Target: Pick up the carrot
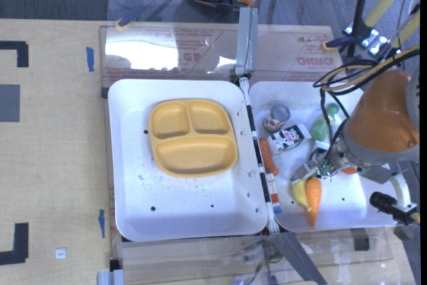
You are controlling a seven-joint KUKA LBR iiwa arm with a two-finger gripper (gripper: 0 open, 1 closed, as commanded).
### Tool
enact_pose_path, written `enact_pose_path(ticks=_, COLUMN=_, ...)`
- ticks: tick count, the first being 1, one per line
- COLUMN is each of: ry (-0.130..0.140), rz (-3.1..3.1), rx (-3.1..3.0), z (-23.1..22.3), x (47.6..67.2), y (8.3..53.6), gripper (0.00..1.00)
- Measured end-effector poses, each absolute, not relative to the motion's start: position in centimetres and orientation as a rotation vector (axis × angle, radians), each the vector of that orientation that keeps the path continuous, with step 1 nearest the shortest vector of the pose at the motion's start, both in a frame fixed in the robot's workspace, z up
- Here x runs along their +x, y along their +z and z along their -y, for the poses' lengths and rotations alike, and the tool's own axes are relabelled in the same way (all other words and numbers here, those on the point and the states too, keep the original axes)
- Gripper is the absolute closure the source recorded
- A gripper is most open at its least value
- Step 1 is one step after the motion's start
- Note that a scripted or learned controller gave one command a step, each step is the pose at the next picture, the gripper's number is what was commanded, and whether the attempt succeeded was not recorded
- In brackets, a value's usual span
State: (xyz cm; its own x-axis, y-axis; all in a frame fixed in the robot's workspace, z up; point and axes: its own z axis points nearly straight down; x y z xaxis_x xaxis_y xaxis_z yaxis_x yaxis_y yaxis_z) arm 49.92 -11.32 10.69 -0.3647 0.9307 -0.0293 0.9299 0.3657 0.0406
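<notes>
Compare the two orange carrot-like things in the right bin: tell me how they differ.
The carrot near the front of the right bin is a fat, bright orange cone that tapers toward the front rim. The orange stick is slimmer, darker red-orange and even in width. The carrot lies under the gripper, beside a yellow piece; the orange stick lies along the bin's left wall. Both lie flat.

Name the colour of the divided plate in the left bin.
Yellow-orange, plain; the divided plate shows clearly in the camera view.
</notes>
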Motion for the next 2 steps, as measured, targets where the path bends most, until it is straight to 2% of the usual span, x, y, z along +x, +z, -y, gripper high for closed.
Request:
enact_pose_path(ticks=1, ry=0.017, rz=-2.602, rx=1.681, z=11.2, x=52.5, y=10.6, gripper=0.0)
enact_pose_path(ticks=2, ry=0.022, rz=-2.77, rx=1.332, z=12.5, x=49.9, y=10.6, gripper=0.0)
